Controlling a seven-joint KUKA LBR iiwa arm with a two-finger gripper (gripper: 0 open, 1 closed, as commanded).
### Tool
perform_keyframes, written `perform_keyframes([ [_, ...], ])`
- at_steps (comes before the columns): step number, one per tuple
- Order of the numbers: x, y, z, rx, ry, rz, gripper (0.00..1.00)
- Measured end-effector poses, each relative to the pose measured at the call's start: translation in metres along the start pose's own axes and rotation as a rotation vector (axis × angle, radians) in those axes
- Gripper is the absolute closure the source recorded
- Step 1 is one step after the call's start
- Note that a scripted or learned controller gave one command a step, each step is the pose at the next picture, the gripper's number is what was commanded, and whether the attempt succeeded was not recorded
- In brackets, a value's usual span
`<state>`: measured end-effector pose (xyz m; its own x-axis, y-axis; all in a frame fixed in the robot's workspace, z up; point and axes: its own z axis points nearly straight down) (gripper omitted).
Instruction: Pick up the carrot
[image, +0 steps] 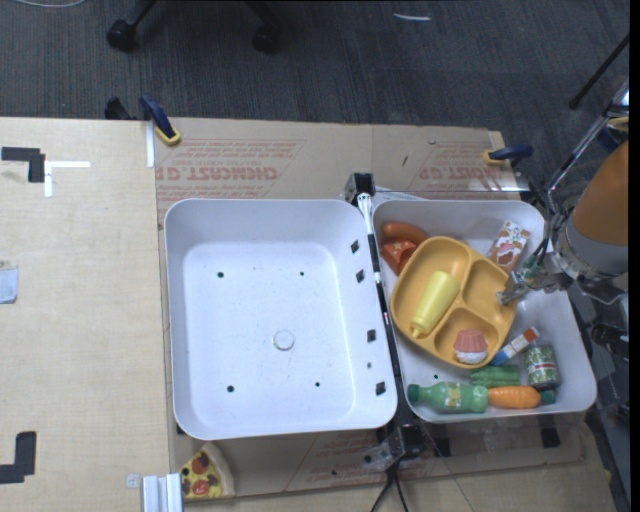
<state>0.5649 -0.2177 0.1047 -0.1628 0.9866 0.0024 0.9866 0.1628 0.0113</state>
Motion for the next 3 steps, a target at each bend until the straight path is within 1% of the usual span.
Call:
perform_keyframes([
  [1, 0.001, 0.0, 0.0, 0.0, 0.001, -0.001, 0.0],
  [2, -0.005, 0.03, 0.012, 0.008, 0.002, -0.153, 0.0],
  [3, 0.005, -0.002, 0.011, 0.009, -0.002, -0.058, 0.0],
])
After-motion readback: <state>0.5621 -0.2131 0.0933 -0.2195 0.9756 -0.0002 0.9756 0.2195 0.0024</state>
